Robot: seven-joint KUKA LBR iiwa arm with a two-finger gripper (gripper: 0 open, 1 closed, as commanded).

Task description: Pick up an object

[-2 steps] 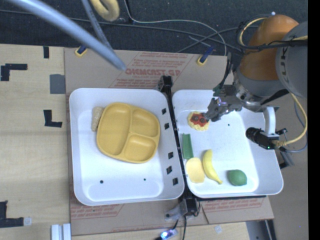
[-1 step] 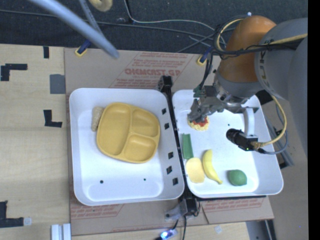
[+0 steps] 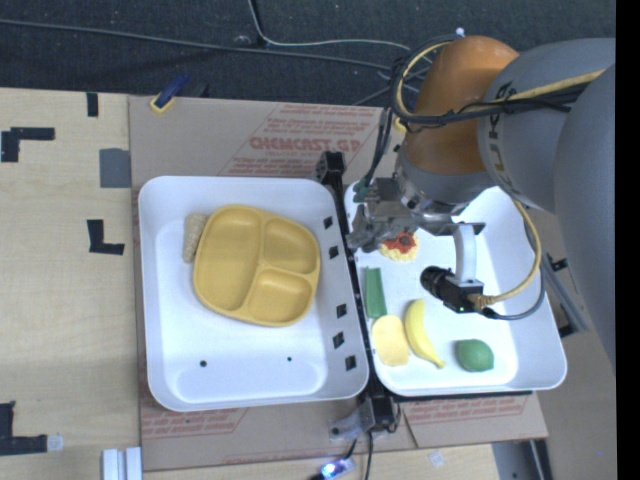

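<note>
Your hand [image 3: 385, 230] hovers low in the right bin [image 3: 535, 368], just above a small red-and-yellow toy [image 3: 401, 247]; its opening cannot be told. The toy, up-bin from the banana [image 3: 423, 334], looks light, rigid and slick: take it across its narrow middle.

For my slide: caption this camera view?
KUKA arm's gripper over right bin of toy food; yellow tray in left bin.

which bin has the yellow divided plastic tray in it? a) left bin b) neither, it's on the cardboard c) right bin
a: the yellow divided plastic tray lies inside the left white bin, while the right white bin holds the yellow banana and the green round fruit.
</note>
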